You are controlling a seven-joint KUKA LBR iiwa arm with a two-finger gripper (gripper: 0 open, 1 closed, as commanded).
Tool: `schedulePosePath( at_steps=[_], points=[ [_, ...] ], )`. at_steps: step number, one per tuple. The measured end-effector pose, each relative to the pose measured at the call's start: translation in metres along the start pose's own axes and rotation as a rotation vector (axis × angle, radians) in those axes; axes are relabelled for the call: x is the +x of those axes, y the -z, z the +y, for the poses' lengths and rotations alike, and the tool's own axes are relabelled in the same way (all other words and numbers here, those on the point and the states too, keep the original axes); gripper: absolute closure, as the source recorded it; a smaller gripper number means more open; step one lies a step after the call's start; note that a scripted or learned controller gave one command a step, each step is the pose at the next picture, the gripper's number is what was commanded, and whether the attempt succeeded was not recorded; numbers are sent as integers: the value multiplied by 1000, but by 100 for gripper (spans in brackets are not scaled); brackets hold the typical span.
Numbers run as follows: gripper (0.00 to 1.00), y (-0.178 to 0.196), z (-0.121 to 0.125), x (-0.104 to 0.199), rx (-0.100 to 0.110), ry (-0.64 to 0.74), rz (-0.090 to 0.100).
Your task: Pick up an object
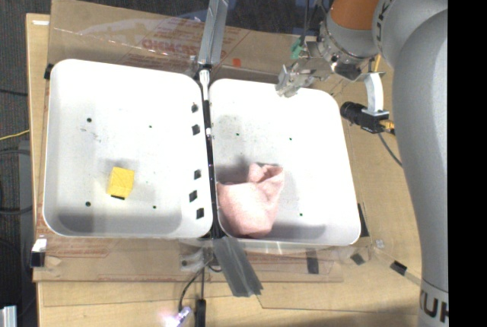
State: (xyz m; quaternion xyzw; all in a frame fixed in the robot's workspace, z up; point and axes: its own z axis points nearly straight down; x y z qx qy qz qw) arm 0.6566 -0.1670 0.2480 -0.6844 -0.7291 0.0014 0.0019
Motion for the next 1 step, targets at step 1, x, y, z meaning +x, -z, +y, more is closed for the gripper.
schedulePosePath(
  at_steps=[1],
  points=[
    [100, 67, 1, 5, -5, 160, -1]
  ],
)
